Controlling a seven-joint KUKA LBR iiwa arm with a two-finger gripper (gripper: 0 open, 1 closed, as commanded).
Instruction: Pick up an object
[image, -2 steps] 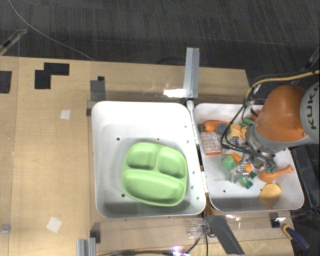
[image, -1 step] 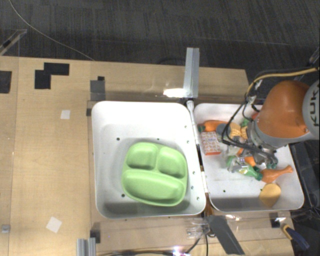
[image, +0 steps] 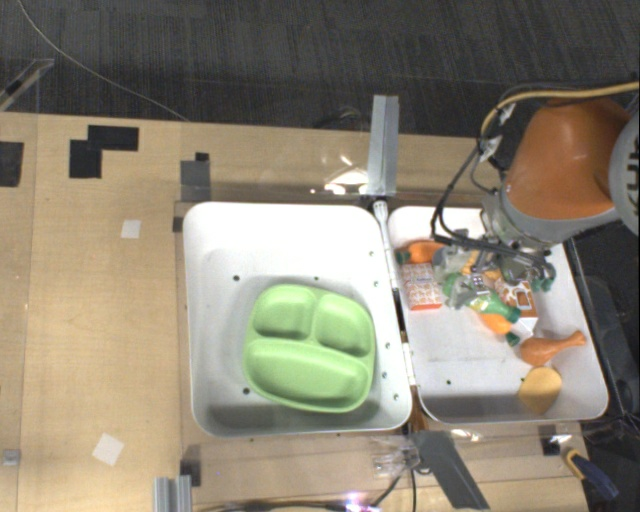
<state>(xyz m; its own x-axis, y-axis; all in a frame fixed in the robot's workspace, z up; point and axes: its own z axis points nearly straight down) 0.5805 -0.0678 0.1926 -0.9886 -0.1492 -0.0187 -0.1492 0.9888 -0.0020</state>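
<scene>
Wooden tabletop (image: 90, 330) carried two white bins side by side. Left bin (image: 215, 300) held a green divided plate (image: 310, 348), lying flat near its middle. Right bin (image: 590, 395) held a clutter of small items: a red-and-white packet (image: 422, 290), an orange drumstick toy (image: 548, 347), a yellow-brown piece (image: 540, 388) just below it. Hand (image: 490, 270) hung over the clutter at the bin's upper part; whether it was spread or pinching anything, I could not tell.

green divided plate (image: 310, 347) in left bin (image: 215, 250), gripper (image: 497, 268) low over toy food clutter (image: 470, 285) in right bin (image: 580, 395)
</scene>
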